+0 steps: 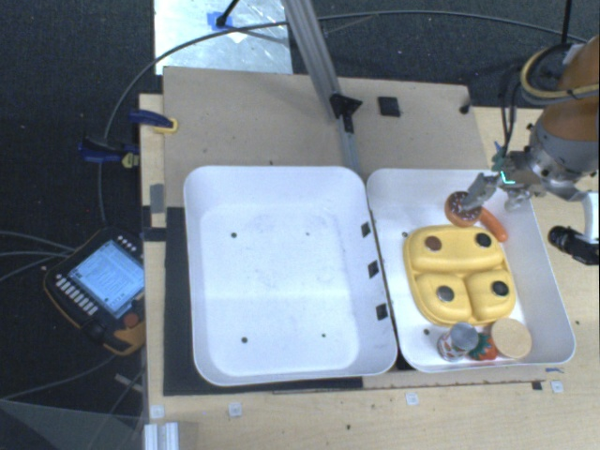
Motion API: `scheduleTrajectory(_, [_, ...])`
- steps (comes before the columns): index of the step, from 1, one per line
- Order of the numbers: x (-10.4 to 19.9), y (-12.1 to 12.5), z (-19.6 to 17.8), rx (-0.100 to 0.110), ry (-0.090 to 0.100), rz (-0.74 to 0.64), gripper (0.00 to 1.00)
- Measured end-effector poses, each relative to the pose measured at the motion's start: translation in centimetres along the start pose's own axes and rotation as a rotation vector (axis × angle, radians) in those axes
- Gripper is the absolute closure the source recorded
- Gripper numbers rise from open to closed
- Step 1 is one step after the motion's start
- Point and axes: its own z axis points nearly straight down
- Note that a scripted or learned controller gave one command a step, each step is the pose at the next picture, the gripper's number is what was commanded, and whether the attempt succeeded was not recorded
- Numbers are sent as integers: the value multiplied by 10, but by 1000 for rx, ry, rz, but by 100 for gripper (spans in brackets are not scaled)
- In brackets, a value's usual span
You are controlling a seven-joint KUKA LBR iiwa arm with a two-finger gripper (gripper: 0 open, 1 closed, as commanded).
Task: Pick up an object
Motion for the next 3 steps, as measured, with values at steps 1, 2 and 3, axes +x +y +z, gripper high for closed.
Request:
scheduleTrajectory(1, [0,1,-3,-5,-1,-1,0])
scheduleTrajectory(2, [-8,3,56,-2,-1,2,0])
scheduleTrajectory(3, [-8,7,60,-17,-4,-1,0])
